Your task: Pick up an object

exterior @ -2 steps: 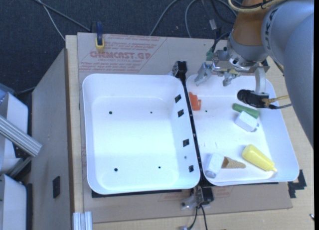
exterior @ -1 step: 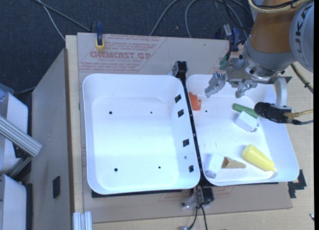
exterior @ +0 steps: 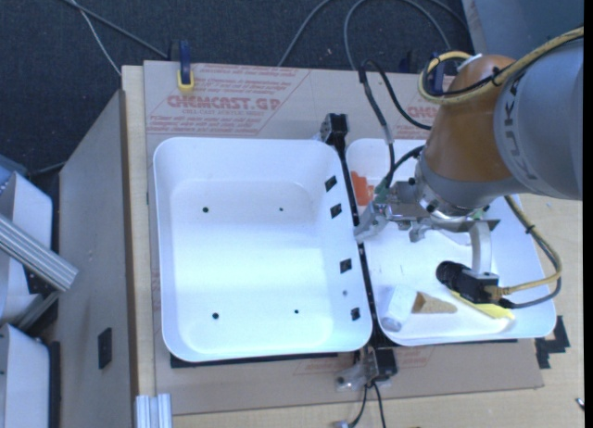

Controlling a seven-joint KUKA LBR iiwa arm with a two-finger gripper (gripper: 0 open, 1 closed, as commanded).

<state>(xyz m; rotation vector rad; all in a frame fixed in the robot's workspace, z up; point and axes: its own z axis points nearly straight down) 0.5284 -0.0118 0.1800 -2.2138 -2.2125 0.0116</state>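
Your hand (exterior: 400, 212) hung over a white bin (exterior: 463, 332), and you could not tell if it was wide or narrow, so it looked like nothing was picked up yet; a tan wedge (exterior: 433, 303) lay near the hand and an orange thing (exterior: 361, 191) sat just beside it.

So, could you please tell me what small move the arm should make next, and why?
Probably shift the hand a little toward the front of the right bin, to stand over the tan wedge. The wedge lies in the open on the floor there, while the nearer orange piece sits tight against the bin's wall, which looks harder to grasp.
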